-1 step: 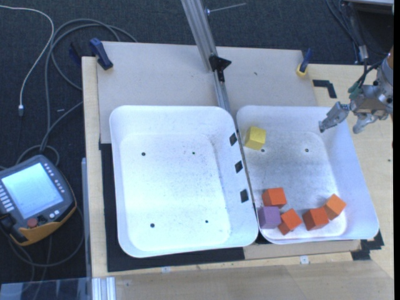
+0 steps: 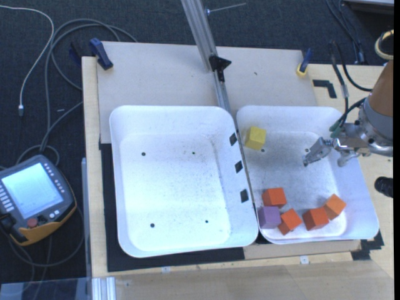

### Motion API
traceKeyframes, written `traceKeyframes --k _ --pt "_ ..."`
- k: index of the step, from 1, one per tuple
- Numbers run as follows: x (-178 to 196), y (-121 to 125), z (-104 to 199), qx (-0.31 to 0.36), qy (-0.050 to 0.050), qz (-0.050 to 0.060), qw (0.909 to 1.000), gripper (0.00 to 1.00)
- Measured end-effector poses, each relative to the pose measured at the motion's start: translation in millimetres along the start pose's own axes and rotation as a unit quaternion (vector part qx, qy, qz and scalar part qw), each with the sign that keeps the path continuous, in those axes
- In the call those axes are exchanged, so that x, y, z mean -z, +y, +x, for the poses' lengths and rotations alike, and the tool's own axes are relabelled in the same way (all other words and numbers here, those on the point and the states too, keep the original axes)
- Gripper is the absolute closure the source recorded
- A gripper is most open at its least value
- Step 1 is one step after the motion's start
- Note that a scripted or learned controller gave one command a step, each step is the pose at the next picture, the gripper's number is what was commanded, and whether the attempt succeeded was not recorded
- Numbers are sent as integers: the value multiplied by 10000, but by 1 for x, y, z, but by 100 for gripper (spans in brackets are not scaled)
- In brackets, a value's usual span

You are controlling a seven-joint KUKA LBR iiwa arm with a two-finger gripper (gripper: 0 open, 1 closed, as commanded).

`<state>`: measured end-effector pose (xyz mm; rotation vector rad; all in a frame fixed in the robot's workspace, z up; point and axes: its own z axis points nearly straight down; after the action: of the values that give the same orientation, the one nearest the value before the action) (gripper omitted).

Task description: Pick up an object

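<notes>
**Tool poised above the right bin, blocks lying below**

Going left to right, we saw a teach pendant [image 2: 34, 195] with a lit screen on the dark floor at nine o'clock of the tabletop [image 2: 156, 74]. On the tabletop sat the left bin [image 2: 125, 120], with small dark specks on its floor. An aluminium post [image 2: 199, 27] slanted down from twelve o'clock to the seam between the two bins.

In the right bin [image 2: 356, 186] a yellow block [image 2: 255, 138] lay near the wall shared with the left bin, towards ten o'clock of that bin. Along the six o'clock edge we counted an orange block [image 2: 274, 197], a purple block [image 2: 269, 216] touching a second orange block [image 2: 290, 220], then a red-orange block [image 2: 315, 218] touching another orange one [image 2: 335, 205].

The tool [image 2: 315, 152] came in from three o'clock on the grey arm [image 2: 378, 114] and hung over the bin's middle, apart from every block. We could not tell how wide it stood; nothing showed between its fingers.
</notes>
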<state>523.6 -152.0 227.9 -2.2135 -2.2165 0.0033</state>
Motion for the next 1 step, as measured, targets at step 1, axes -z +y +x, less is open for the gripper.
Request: traceKeyframes --k 1 --pt "-46 -32 45 13 0 2 10000 0"
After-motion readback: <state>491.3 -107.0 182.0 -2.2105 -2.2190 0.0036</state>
